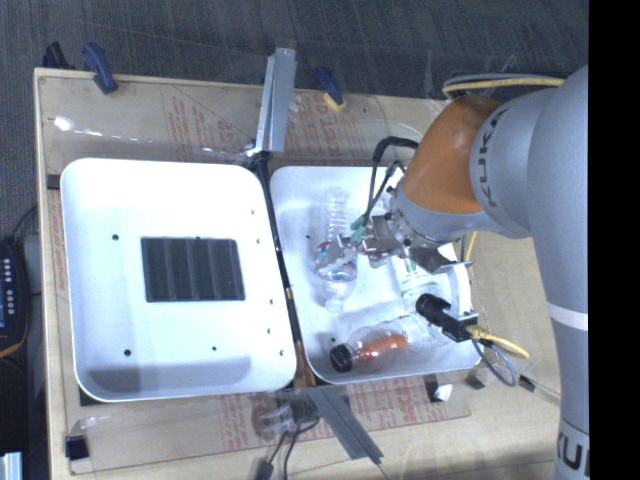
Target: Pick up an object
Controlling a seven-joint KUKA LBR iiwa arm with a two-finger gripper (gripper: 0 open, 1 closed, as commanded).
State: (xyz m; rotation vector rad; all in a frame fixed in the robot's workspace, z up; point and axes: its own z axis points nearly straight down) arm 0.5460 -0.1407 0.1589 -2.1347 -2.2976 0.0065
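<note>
Fingers' state impossible to tell; gripper (352, 238) hovers low over clear plastic bottle (334, 248) lying in right bin (300, 268). Risk: smooth round bottle rolls aside, slips from pinch; second bottle (372, 348) nearby at front wall.

grey arm (520, 118) from right, wrist bent, claw (352, 240) low

The arm (500, 158) reaches in from the right over the right bin (295, 193). Its claw (352, 240) sits low, touching or just above a clear bottle (335, 248) lying in that bin. Near the bin's front wall lies another bottle (372, 348) with a black cap and orange contents. The left bin (100, 198) has a dark grille (193, 269). Both bins rest on the table (150, 108).
</note>
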